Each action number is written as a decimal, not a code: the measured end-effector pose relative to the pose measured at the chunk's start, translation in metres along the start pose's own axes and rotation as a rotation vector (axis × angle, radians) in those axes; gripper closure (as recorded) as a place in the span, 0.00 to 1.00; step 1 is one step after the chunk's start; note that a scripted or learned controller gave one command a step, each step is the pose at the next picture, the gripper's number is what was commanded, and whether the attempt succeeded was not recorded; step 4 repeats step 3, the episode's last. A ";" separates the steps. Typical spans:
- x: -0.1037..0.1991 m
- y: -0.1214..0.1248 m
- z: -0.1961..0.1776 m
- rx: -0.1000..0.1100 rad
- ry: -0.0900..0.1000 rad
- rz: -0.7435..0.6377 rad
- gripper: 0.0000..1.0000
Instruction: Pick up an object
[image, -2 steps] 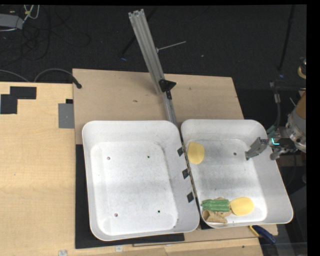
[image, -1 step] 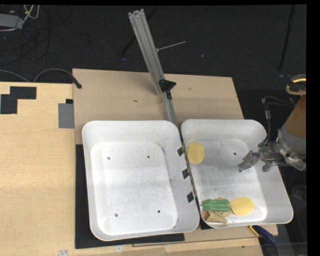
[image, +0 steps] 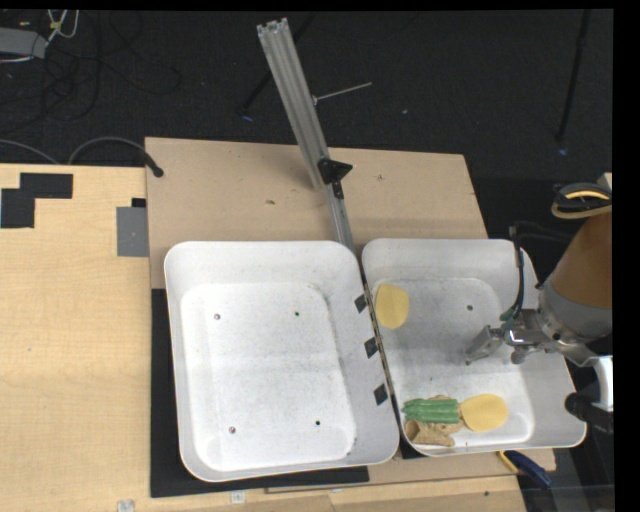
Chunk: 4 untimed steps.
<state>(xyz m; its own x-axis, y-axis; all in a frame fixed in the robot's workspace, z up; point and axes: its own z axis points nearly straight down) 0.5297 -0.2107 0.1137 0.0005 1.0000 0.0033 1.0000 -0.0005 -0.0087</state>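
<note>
while the arm (image: 585, 285) reaches in from the right edge of the frame, its gripper (image: 478, 350) hangs over the middle of the right bin (image: 440, 260), with the fingers spread apart and nothing between them. toward the lower edge of that bin lie a green object (image: 432, 408), a tan object (image: 433, 432) just below and touching it, and a yellow disc (image: 485, 411) just to their right. a second yellow piece (image: 391, 306) rests at the bin's left wall, in the upper part. the left bin (image: 200, 270) sits beside it on the bench (image: 420, 190).
</note>
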 end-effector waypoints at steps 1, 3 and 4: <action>0.000 0.001 0.022 -0.007 -0.003 0.000 0.00; -0.008 0.008 -0.038 -0.011 -0.005 -0.001 1.00; -0.008 0.008 -0.038 -0.011 -0.005 -0.001 1.00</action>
